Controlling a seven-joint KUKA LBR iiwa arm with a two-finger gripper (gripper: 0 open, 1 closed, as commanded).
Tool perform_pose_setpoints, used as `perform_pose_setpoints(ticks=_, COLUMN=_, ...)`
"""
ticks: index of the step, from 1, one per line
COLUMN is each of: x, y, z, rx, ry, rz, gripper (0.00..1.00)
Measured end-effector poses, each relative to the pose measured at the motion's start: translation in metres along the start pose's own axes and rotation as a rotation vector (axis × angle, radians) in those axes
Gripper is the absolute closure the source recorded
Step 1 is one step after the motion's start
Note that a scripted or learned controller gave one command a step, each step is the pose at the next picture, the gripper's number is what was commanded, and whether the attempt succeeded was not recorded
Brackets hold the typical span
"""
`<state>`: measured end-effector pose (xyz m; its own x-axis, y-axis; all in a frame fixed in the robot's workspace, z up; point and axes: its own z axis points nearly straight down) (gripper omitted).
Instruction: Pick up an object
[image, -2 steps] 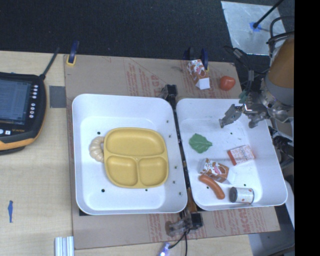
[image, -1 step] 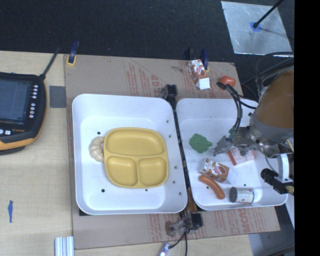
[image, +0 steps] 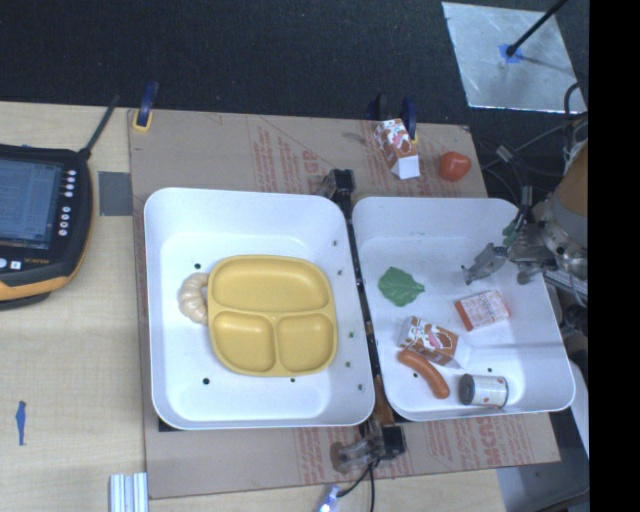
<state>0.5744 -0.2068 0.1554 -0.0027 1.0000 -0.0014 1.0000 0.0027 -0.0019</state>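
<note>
The claw (image: 480, 266) is spread and holds nothing, low over the right bin (image: 400, 222) near its right wall. Beside it lie a red packet (image: 483, 310), a green leaf (image: 401, 286), a sausage (image: 425, 372) and a can (image: 484, 390).

Robotics lab: teach pendant (image: 40, 222) on worktop (image: 70, 370), far left of jaws; clamped cardboard sheet (image: 250, 155) under two bins (image: 160, 300).

A flat orange-red packet (image: 483, 310) lies tilted in the right bin, just below the gripper (image: 484, 265), untouched.
</note>
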Motion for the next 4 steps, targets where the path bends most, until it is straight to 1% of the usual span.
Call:
perform_pose_setpoints(ticks=1, x=0.038, y=-0.041, z=0.060, rx=-0.006, ry=-0.003, rz=-0.002, gripper=0.00)
perform_pose_setpoints(ticks=2, x=0.035, y=-0.040, z=0.049, rx=-0.008, ry=-0.009, rz=-0.004, gripper=1.00)
perform_pose_setpoints(ticks=3, x=0.048, y=-0.055, z=-0.002, rx=0.000, ry=0.001, rz=-0.002, gripper=1.00)
perform_pose_setpoints(ticks=4, x=0.048, y=-0.056, z=-0.002, rx=0.001, ry=0.001, rz=-0.003, gripper=0.00)
